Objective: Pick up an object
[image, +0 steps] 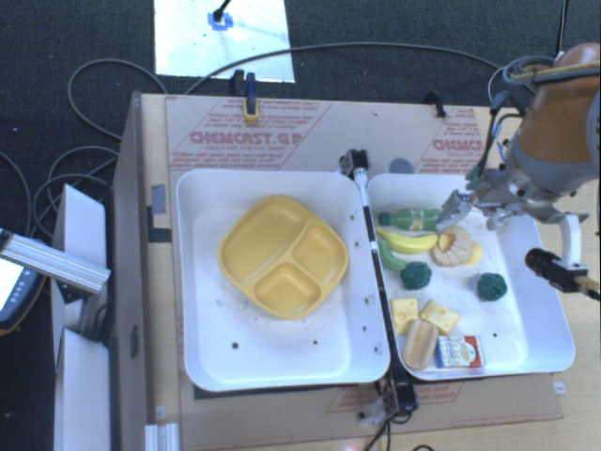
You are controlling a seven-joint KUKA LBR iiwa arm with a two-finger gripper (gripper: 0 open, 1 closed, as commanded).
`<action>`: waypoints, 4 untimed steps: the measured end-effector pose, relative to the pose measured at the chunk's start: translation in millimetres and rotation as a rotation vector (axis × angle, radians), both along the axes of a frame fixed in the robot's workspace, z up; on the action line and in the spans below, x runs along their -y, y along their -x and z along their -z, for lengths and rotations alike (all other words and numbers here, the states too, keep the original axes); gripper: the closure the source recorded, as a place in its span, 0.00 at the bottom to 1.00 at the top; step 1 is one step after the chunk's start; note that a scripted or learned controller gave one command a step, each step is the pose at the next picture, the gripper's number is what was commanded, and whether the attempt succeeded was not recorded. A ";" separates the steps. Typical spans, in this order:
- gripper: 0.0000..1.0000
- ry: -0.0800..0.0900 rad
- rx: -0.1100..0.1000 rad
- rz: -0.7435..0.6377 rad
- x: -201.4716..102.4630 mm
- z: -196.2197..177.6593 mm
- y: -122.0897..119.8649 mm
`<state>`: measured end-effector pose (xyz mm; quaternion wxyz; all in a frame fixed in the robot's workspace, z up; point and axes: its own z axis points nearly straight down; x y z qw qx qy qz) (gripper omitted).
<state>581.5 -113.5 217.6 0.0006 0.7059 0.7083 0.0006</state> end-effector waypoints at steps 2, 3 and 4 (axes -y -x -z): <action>0.00 0.000 -0.002 0.002 -19.6 131.5 46.3; 1.00 0.000 0.001 0.002 -19.9 121.0 45.2; 1.00 -0.001 0.002 0.000 -80.2 32.5 24.6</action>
